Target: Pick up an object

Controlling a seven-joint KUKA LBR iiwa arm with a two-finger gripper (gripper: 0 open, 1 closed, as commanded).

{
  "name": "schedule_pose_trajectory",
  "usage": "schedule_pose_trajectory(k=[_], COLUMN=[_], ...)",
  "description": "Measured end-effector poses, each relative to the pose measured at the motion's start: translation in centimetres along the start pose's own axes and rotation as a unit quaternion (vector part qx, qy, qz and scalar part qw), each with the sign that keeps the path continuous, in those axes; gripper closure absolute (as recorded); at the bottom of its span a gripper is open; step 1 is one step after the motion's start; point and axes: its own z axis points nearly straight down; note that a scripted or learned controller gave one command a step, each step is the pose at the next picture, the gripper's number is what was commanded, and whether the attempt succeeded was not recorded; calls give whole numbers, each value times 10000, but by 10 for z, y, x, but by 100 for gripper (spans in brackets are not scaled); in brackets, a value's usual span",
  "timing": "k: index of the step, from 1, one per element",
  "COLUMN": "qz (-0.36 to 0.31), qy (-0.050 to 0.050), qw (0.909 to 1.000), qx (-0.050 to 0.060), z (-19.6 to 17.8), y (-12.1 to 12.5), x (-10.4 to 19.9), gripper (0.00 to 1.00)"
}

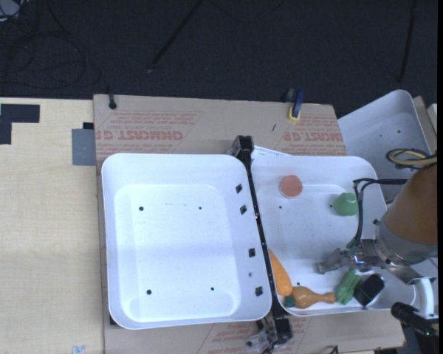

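The right bin (pixel 317 175) holds several small items. A pinkish-orange ball (pixel 291 186) lies near its far wall and a green ball (pixel 345 203) sits to the right of it. An orange carrot-like piece (pixel 280 273) rests against the divider at the near left. A yellow-orange gourd shape (pixel 312 296) and a green elongated piece (pixel 346 286) lie along the near wall. My gripper (pixel 334 262) is low over the bin's near right part, just above the green elongated piece and apart from both balls. Nothing is visibly held in it.
The left bin (pixel 177 242) stands beside the right one, with a black divider strip (pixel 255 227) between them. Both rest on a cardboard sheet (pixel 207 127) on the bench. The grey arm (pixel 410 227) with its orange band covers the right bin's right edge.
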Motion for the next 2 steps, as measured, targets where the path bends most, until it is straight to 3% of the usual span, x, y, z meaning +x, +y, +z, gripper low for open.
schedule_pose_trajectory(k=[1, 2], qz=[9, -41], qy=[9, -5], qw=[10000, 10000], qx=[-13, -35], z=[-16, -71], y=[1, 36], x=[2, -2], gripper=[100, 100])
